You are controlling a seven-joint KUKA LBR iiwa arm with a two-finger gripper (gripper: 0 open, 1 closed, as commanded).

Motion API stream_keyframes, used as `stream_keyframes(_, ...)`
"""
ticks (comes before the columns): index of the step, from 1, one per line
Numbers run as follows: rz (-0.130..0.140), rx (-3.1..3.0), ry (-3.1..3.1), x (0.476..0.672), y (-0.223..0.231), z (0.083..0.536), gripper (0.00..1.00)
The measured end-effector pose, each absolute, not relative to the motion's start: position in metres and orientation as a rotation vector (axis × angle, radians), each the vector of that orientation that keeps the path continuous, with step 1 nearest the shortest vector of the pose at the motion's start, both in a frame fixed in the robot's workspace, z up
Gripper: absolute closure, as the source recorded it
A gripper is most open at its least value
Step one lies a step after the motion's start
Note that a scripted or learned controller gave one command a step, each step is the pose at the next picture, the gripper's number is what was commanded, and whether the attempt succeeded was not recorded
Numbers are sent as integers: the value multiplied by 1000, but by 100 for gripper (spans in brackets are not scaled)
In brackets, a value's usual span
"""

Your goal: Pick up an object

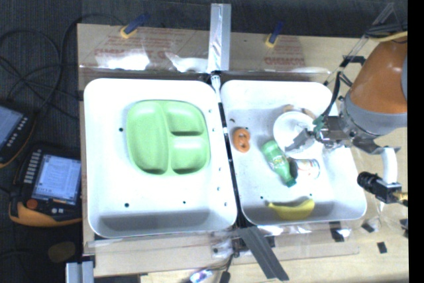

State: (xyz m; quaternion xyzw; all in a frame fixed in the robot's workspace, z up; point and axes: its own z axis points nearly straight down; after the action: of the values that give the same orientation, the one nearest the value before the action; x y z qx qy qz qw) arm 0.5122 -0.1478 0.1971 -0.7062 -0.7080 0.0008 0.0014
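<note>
Nothing picked up yet: end effector point(311, 136) sits low in right bin point(344, 205) by the cup point(290, 126); can't tell its state.

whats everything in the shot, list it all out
white bins: 2, white, side by side on the bench
divided plate: 1, light green, in the left bin
small round object: 1, orange, left side of the right bin
bottle: 1, green, middle of the right bin
white dish: 1, white, right bin, near the gripper
banana: 1, yellow, near edge of the right bin
handheld screens: 2, dark, on the floor at left
arm: 1, grey and orange, from the right
gripper: 1, dark, over the right bin
</note>
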Motion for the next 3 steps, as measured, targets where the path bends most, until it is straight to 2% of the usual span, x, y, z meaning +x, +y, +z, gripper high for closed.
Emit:
stream_keyframes(1,4,-2232,-2209,564,-141,97,0)
stream_keyframes(2,-5,-1754,-2624,554,-102,90,0)
stream_keyframes(3,-11,-1754,-2624,555,-101,100,100)
